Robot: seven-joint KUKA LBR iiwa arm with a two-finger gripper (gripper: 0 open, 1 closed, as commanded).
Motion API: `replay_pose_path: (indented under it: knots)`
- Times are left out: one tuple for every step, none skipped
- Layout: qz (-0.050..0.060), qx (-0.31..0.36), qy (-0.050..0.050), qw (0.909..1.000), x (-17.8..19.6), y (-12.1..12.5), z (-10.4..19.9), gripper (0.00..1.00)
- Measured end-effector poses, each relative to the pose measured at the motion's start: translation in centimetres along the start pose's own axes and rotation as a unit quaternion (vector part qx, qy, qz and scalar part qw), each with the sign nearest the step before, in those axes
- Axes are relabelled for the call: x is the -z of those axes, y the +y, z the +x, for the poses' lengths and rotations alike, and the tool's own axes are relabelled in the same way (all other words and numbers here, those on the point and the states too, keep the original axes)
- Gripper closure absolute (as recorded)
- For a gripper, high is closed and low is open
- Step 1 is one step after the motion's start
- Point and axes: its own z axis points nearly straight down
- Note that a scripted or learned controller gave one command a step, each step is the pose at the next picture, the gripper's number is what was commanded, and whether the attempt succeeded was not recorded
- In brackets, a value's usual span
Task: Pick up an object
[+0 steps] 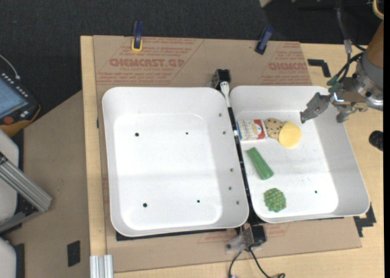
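Yellow ball (pixel 290 136); green bar (pixel 260 163); green dotted ball (pixel 275 200); white bins (pixel 122 167).

arm (pixel 372 69): enters from right, wrist angled down-left | gripper (pixel 326 108): jaws spread apart, nothing between them

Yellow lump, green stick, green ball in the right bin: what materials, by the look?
Yellow lump: smooth and matte, probably plastic or foam. Green stick: flat, even colour, likely moulded plastic. Green ball: bumpy surface, maybe rubber or plastic. Too small to be sure.

One fixed camera looks down aslant on both white bins (pixel 116 149).
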Motion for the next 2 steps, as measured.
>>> replay_pose_path:
  knots:
    - [-0.008, -0.001, -0.003, 1.0, 12.4, -4.2, -1.5, 0.0]
    - [-0.009, -0.003, -0.005, 0.9999, 25.2, -7.3, -5.8, 0.0]
